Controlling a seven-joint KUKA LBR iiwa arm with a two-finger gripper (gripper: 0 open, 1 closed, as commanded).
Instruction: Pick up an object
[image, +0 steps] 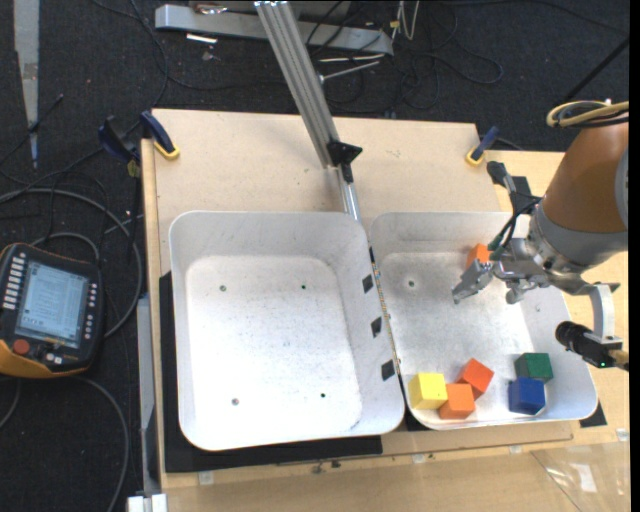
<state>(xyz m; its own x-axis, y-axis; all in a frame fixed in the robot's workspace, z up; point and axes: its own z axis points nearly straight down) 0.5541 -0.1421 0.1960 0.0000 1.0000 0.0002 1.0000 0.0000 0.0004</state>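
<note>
**End effector up in the right bin, something orange at its tips**

The end effector (478, 272) hangs over the upper part of the right bin (420, 235), well apart from the blocks below. A small orange piece (481, 254) sits right at its fingers, but whether it is pinched between them or just part of the tool, I cannot tell, and I cannot tell if the fingers are spread or pressed together. So the pick reads as unconfirmed. Along the bin's near edge wait a yellow cube (431, 388), two orange cubes (468, 387) touching, a blue cube (526, 395) and a green cube (535, 366) just behind it. All small, solid-coloured, square-edged. The left bin (190, 240) stands beside on the surface (250, 150).
</note>
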